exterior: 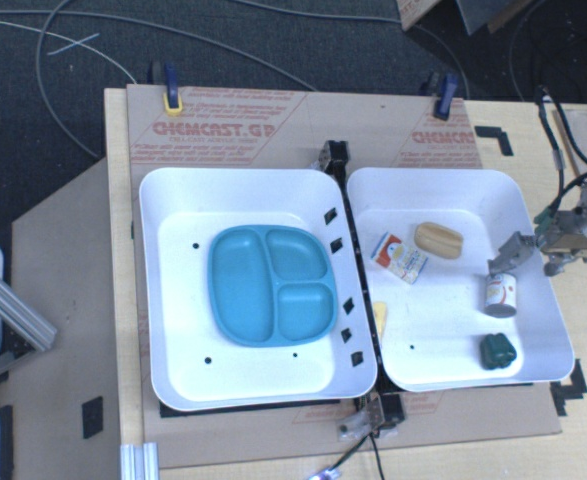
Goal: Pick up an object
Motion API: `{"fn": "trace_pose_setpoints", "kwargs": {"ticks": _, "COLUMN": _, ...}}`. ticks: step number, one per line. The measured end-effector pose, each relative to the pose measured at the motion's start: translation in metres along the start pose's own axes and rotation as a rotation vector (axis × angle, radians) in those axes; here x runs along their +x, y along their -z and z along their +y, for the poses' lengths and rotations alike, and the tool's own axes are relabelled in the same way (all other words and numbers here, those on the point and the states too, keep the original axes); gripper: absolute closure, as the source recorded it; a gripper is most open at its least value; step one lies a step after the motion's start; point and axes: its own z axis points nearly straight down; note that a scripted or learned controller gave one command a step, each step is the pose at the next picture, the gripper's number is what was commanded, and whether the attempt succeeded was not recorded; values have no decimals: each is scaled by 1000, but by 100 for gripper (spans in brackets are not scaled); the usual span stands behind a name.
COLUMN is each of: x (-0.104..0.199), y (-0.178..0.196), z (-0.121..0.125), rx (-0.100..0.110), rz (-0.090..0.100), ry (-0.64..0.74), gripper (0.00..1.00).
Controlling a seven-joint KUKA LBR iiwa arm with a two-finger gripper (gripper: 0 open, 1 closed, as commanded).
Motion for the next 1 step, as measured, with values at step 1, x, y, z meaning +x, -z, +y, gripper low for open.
{"fn": "trace_pose_setpoints", "kwargs": {"ticks": 1, "x": 0, "y": 7, "z": 3, "rx": -13, "rz": -4, "ry": 4, "gripper": 0}}
